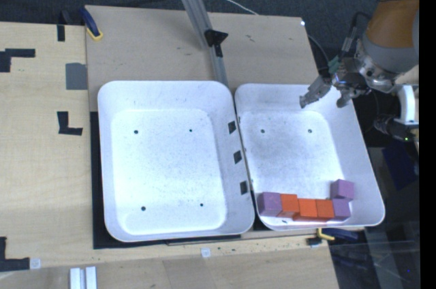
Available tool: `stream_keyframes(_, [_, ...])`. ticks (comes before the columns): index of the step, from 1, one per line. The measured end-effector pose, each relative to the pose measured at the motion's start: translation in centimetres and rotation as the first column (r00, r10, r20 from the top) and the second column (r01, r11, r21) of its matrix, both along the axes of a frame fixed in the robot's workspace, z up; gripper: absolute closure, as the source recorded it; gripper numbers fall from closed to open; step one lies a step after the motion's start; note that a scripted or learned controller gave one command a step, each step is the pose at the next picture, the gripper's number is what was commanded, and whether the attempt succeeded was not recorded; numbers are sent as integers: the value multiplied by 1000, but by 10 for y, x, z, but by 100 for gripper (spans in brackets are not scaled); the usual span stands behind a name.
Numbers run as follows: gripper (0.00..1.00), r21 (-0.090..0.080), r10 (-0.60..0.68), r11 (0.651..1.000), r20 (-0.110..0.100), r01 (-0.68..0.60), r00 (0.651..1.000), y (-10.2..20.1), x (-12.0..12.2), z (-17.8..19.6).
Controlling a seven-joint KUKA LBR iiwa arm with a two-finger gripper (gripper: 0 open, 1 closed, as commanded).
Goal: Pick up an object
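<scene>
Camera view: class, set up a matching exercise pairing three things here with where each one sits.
Things:
1. gripper
2. blocks
3. clamp

Places:
A. near edge of the right bin
B. far left corner of the board
C. over the right bin's far rim

Pairs: 1-C, 2-A, 3-B

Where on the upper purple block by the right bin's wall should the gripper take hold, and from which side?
Probably from straight above, closing on the purple block's left and far faces. It sits atop the row of blocks at the right bin's near-right corner, so its top stands proud, while the sloped wall crowds its right side. The gripper hangs over the bin's far edge.
</scene>
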State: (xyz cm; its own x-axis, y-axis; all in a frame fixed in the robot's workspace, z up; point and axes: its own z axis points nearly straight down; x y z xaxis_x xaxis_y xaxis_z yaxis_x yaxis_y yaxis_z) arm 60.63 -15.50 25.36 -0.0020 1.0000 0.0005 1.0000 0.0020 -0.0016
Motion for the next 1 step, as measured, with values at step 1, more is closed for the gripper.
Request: stream_keyframes(1, [0, 2, 6, 1000, -4, -6, 1000, 73, 11, -41])
